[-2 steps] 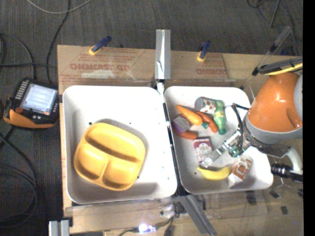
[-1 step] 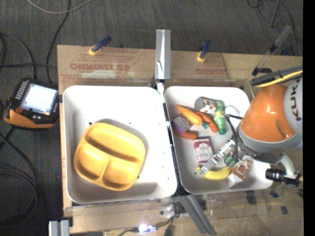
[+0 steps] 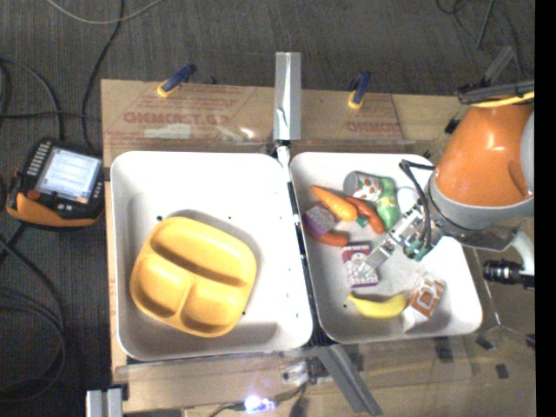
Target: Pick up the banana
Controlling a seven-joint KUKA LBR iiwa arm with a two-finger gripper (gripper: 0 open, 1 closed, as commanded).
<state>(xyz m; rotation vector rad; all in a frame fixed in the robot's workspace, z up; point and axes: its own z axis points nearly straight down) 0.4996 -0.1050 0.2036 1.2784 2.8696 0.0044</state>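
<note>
Two white bins (image 3: 208,168) sit on brown board (image 3: 217,115) over dark carpet (image 3: 261,16); pincer (image 3: 380,252) state unclear.

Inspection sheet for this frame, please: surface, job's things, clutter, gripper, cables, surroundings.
Surface: two white bins, left bin and right bin, on a cardboard sheet.
Job's things: banana lies near the right bin's front edge, not gripped.
Clutter: yellow tray in the left bin; carrots, can, small cartons in the right bin.
Gripper: gripper over the right bin's middle, above the banana in the view; finger state unclear.
Cables: loose cables on the floor.
Surroundings: pendant left of the bench; two clamps on the cardboard.
</note>
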